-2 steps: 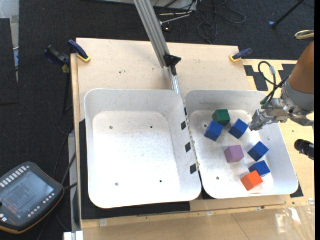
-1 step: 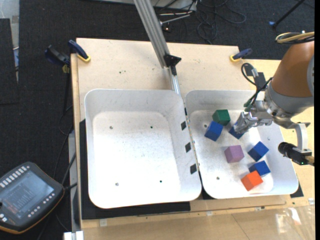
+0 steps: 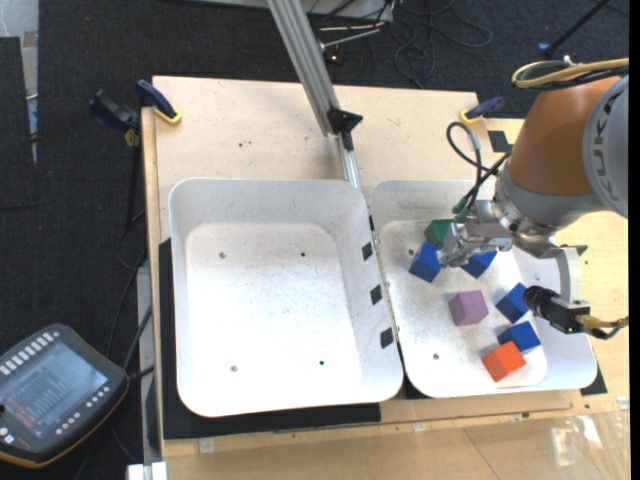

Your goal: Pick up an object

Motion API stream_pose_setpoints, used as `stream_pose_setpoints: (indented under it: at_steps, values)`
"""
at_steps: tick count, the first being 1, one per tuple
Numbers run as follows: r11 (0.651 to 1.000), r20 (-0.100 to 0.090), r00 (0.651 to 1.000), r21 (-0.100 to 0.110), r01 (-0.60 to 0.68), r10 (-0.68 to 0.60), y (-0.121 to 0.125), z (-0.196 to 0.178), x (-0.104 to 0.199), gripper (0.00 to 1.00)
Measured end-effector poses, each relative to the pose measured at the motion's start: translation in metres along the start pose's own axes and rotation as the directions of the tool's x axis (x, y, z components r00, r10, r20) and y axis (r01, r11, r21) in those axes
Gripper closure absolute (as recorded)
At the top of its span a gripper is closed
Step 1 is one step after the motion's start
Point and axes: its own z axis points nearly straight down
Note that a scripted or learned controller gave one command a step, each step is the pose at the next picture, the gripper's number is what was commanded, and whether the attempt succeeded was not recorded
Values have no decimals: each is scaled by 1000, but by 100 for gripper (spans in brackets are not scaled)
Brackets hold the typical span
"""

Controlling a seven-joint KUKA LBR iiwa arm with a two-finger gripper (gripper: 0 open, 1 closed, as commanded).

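Gripper low in right bin among blocks — fingers' state impossible to tell. Blue block just left, green block touching behind. Purple block, orange block nearer front. Left bin on worktop.

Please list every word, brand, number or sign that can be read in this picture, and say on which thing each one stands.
"KU": large letters on the grey arm at the right edge; the rest is cut off by the frame.
Handheld controller, bottom left: its screen shows rows of marks, too small and blurred to read.
Blocks such as the purple block and the white bins: no text on them.
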Motion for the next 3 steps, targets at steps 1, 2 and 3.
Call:
stream_pose_setpoints:
  at_steps: [1,2,3]
  values:
    - [1000,0,1000,1,0,0,-12,-12,50,100]
    - [1000,0,1000,0,2,-2,-19,-17,114,100]
    - [1000,1,1000,2,-1,1,-28,-12,159,100]
